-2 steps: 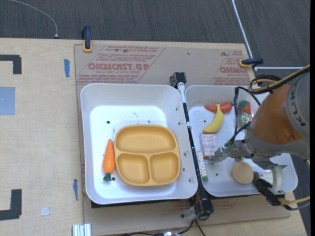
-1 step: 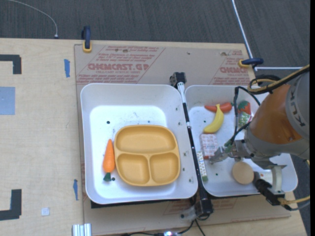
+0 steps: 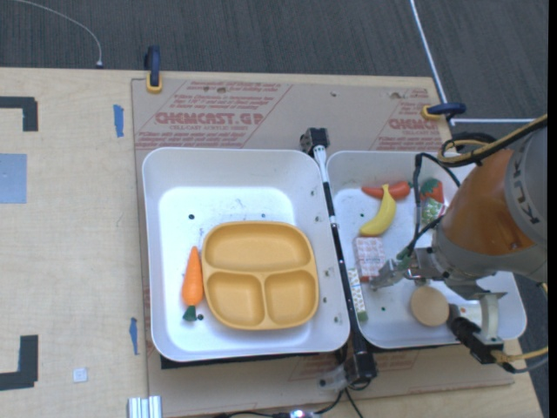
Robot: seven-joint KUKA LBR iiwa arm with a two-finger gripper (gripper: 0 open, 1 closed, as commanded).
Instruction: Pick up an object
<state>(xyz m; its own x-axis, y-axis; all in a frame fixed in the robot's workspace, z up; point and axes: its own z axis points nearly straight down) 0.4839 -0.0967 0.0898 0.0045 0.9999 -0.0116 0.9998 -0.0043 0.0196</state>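
Your gripper hangs low in the right bin, and you cannot tell from this slant how it is set; nothing shows in its grasp. It sits just beside a small red-and-white packet, which looks light, flat and probably crinkly, so you would likely need to pinch it across its narrow width. Around it lie a round tan puck, a banana and a red pepper; the left bin holds a divided yellow plate and a carrot.
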